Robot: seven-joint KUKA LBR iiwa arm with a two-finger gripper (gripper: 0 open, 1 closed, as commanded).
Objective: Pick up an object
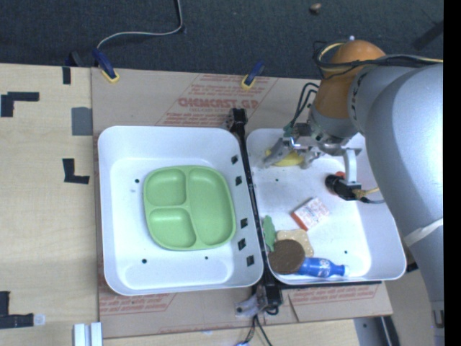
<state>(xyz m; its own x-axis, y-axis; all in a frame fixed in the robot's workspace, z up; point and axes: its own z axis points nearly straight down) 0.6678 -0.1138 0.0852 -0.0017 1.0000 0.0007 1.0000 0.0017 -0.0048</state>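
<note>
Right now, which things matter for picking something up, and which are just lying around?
Job: gripper over a yellow object; red-and-white packet; blue bottle; brown disc, all in the right bin.
Lying about: green divided plate in the left bin.

- The two bins (115,193) look like smooth white plastic with a soft sheen.
- The green plate (189,207) with three sections looks like matt plastic.
- The desk (43,215) has a pale wood-grain face, partly covered by a printed cardboard sheet (209,103), dull and flat.
- The arm (410,143) has a smooth grey shell with a satin look, and its orange band (338,85) is glossy.
- The blue bottle (320,268) looks like shiny plastic.
- The small red and white packet (310,213) looks like printed paper or card.
- The brown round disc (287,255) is matt.
- The floor (238,13) behind is dark and rough, like carpet.
</note>
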